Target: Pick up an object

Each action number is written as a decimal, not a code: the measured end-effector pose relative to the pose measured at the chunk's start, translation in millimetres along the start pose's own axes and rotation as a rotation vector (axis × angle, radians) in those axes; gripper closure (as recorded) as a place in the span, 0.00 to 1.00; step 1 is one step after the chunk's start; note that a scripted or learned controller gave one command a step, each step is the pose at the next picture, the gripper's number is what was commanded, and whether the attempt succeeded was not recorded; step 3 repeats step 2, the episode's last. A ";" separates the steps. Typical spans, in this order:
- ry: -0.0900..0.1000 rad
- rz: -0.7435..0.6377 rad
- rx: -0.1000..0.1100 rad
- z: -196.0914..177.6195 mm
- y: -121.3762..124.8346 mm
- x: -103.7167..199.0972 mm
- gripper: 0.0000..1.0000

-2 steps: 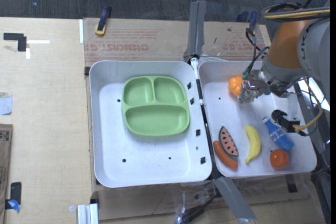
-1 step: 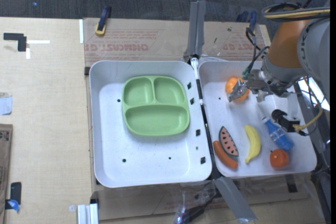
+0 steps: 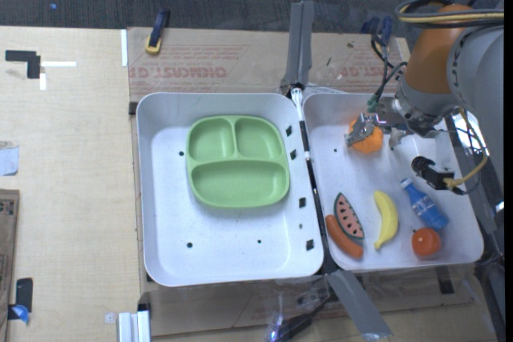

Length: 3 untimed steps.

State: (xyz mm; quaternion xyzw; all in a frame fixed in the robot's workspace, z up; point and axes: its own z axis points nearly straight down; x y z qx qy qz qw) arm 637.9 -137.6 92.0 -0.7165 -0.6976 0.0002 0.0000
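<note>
The right bin (image 3: 337, 112) holds several toy foods. An orange fruit (image 3: 369, 142) lies near its back left. My gripper (image 3: 362, 126) sits right on top of this orange, partly covering it, with the grey arm and orange band reaching in from the right. Whether the orange is gripped cannot be seen. Toward the front lie a watermelon slice (image 3: 349, 215), a yellow banana (image 3: 386, 219), a blue bottle (image 3: 422, 205), a red-orange ball (image 3: 426, 243) and an orange-red sausage-shaped piece (image 3: 342, 239).
The left bin (image 3: 160, 236) holds a green divided plate (image 3: 237, 161) in its back half. A metal divider (image 3: 300, 52) stands between the bins. Cables and a black fitting (image 3: 426, 169) hang off the arm over the right bin.
</note>
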 end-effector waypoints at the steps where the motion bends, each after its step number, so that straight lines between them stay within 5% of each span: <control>1: 0.000 0.000 0.001 -8.9 -0.3 -0.3 1.00; 2: -0.002 0.028 0.001 -135.8 19.0 73.7 1.00; 3: -0.002 0.028 0.001 -135.8 19.0 73.7 1.00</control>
